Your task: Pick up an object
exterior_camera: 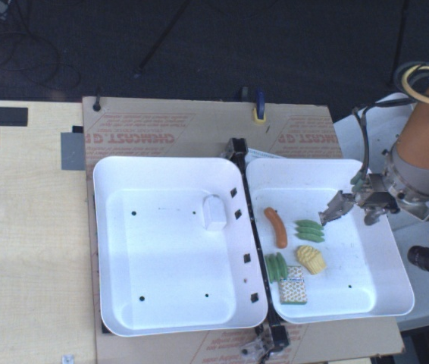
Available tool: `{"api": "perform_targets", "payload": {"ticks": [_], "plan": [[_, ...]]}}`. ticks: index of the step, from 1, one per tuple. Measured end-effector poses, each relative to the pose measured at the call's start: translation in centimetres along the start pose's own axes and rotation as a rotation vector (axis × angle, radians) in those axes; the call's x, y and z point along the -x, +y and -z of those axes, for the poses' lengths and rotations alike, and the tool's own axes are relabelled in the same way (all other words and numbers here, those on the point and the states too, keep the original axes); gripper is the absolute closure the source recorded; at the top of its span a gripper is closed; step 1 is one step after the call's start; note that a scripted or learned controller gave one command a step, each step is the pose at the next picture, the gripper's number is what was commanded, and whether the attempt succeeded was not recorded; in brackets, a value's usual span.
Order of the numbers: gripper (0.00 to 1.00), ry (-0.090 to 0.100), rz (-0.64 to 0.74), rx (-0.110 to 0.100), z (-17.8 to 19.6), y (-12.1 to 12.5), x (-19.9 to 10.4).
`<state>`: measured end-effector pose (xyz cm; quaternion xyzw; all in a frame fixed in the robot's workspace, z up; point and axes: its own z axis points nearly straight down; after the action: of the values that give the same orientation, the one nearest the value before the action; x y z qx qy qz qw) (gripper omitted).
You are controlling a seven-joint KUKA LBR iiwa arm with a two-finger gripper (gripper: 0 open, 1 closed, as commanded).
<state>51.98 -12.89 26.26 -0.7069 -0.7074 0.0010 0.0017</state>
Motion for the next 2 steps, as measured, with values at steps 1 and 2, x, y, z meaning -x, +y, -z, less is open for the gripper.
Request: {"api": "perform_targets", "payload": {"ticks": [1, 2], "plan": [[0.00, -0.009, -0.001, 0.020, 26.84, 3.18, 6.33], [1.00, -0.002, 0.004, 0.000, 26.78, 3.20, 6.03]]}}
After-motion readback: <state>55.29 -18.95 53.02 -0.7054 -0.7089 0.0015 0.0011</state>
